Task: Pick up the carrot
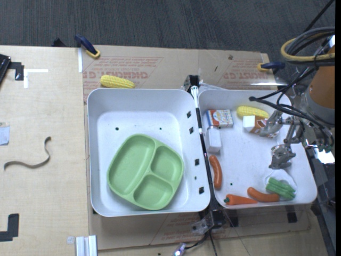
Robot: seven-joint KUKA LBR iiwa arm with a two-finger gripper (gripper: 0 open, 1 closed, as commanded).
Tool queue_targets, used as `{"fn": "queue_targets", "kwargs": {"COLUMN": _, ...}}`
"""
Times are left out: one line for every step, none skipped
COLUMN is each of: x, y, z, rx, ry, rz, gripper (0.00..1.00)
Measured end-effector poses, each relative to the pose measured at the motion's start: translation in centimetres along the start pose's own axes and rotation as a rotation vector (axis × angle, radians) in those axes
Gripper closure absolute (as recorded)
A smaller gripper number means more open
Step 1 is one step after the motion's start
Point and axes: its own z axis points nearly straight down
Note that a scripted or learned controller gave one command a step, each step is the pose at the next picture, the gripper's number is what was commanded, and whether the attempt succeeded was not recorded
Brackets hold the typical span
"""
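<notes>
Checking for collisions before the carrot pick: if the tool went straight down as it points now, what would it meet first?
Probably the bare floor of the right bin, just above the green vegetable; the tool sits right of the carrot. Depth is unclear.

This looks like a robotics lab or test cell rather than a home. The pale wooden surface is partly covered with printed brown cardboard held by blue spring clamps. Two shallow white plastic bins are fixed side by side. Bundled black and yellow cables loop over the grey arm. Grey office-type carpet covers the floor, and the bins hold plastic toy food.
</notes>
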Motion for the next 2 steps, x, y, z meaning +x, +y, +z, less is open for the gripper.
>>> {"fn": "queue_targets", "kwargs": {"x": 0.3, "y": 2.2, "z": 14.3, "rx": 0.000, "ry": 0.002, "rz": 0.204, "gripper": 0.00}}
{"fn": "queue_targets", "kwargs": {"x": -3.2, "y": 3.7, "z": 15.0, "rx": 0.001, "ry": -0.001, "rz": 0.494, "gripper": 0.00}}
